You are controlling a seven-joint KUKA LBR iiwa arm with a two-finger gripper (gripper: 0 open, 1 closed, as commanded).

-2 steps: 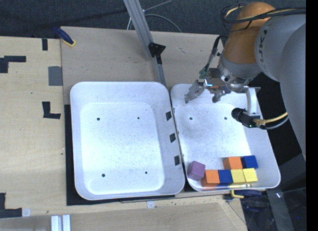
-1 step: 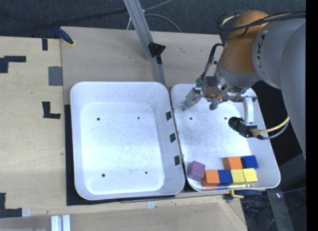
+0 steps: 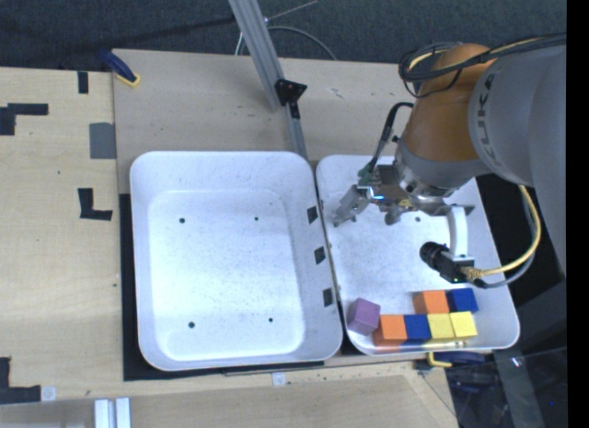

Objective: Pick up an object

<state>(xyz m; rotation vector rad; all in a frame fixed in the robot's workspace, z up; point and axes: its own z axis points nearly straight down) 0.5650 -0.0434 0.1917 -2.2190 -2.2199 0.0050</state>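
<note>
Several small blocks lie along the near edge of the right bin [image 3: 368,251]: a purple block [image 3: 365,314], an orange block [image 3: 393,327], a blue block [image 3: 417,326] and yellow blocks [image 3: 442,326], with another orange block [image 3: 430,303] and blue block [image 3: 462,300] just behind them. My gripper [image 3: 370,212] hangs over the far left part of the right bin, well behind the blocks. Its fingers [image 3: 343,214] are spread open with nothing between them.
The left bin [image 3: 221,164] sits beside the right one, their rims meeting at a raised divider [image 3: 322,251]. A slanted metal pole [image 3: 258,30] crosses the bench behind the bins. A black cable unit [image 3: 440,259] hangs off the wrist over the right bin.
</note>
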